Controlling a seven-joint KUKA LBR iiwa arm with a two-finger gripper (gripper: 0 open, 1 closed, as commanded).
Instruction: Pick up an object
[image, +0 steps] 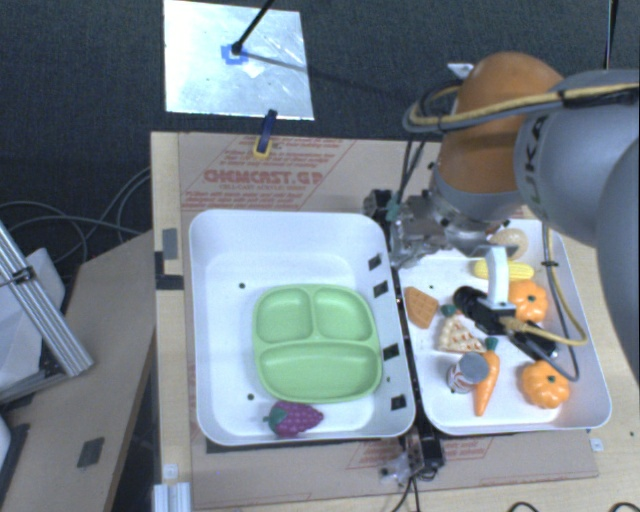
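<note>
The grey arm (560, 150), smooth metal with a glossy orange band, reaches in over the far corner of the right bin (445, 412). Its gripper (408, 238) sits at the wall shared with the left bin (215, 330), and whether it is open or closed I cannot tell. Nothing appears to be held, so the task looks to be at the approach stage, with an object not yet chosen. Both bins are shallow, white, hard plastic with rounded corners. The left one carries a pale green divided plate (318, 340), matte, with three moulded compartments, too broad and flat to make an easy pinch. A knobbly purple toy grape bunch (293, 418) lies at its near edge. The likelier picks crowd the right bin: two ribbed orange toy pumpkins (543, 385) (527, 300), a tapered carrot (484, 385), a yellow corn cob (512, 270), a flat pizza slice (458, 336) and a thin tan cracker (421, 306) nearest the gripper. The next move calls for shifting toward the near side and coming down over a single piece with room either side. The rounded pumpkins would probably sit better in a grip than the flat cracker or slice.
</note>
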